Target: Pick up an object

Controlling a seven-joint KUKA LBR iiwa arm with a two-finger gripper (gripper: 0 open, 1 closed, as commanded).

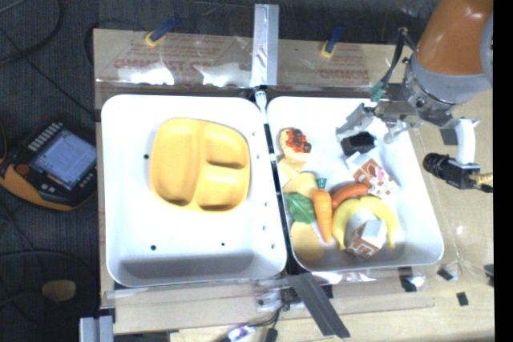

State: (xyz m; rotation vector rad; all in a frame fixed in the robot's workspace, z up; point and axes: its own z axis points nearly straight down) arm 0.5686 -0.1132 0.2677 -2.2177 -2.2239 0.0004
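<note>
The right bin (425,208) holds a heap of toy food. An orange carrot (321,210) lies beside a green leaf (300,207), a yellow banana (383,219) curls around a small brown-and-white box (363,236), and a red-and-white box (375,175) sits above them. A pale piece with a red topping (294,142) lies near the bin's left wall. My gripper (365,134) hangs over the upper part of this bin, just above the red-and-white box and apart from the heap. Nothing shows in its grasp.
The left bin (128,244) bears a yellow divided plate (199,164). The arm's orange band (453,32) and grey wrist reach in from the upper right. A hand-held controller (52,164) lies on the floor to the left.
</note>
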